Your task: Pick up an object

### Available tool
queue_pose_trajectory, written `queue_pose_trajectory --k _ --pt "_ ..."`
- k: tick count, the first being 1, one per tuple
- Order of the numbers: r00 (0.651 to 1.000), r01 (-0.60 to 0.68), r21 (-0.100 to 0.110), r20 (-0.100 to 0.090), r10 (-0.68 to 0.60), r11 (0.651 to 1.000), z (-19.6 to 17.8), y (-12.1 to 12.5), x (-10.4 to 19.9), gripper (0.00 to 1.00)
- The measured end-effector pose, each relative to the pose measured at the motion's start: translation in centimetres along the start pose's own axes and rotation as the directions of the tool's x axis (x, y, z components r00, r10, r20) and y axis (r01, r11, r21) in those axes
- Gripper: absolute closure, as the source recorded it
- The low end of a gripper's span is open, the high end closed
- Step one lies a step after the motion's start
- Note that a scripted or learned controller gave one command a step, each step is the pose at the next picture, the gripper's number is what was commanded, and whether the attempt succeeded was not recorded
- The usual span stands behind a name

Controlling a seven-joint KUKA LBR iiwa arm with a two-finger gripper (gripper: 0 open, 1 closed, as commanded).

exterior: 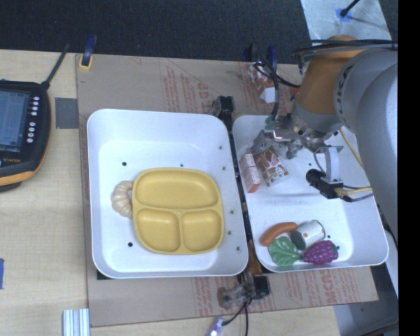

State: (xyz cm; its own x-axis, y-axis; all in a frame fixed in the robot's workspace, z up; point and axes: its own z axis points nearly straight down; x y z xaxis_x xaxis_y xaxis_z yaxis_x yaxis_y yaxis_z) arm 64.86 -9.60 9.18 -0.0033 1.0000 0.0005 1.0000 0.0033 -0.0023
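Small carton (260, 170) lies tilted by the left wall of the right bin (364, 254), w/ the gripper (276, 140) right over its top end. Looks like the approach step, nothing lifted yet. Fingers? Can't tell, too cluttered. Next it prob needs to drop straight down & clamp. Toy food (297, 242) sits in the bin's front corner; yellow tray (176, 210) fills the left bin (101, 142).

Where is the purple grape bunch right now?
The grapes lie in the right bin, near its front edge, beside the green leaf and the can.
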Motion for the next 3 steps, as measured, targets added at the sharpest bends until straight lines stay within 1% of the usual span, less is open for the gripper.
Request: queue_pose_trajectory --k 1,3 --pt "1.000 0.000 -0.001 0.001 0.000 1.000 -0.05 0.79 -1.06 0.00" --pt "1.000 -0.001 -0.002 0.001 0.001 1.000 -0.06 0.80 -1.57 0.00"
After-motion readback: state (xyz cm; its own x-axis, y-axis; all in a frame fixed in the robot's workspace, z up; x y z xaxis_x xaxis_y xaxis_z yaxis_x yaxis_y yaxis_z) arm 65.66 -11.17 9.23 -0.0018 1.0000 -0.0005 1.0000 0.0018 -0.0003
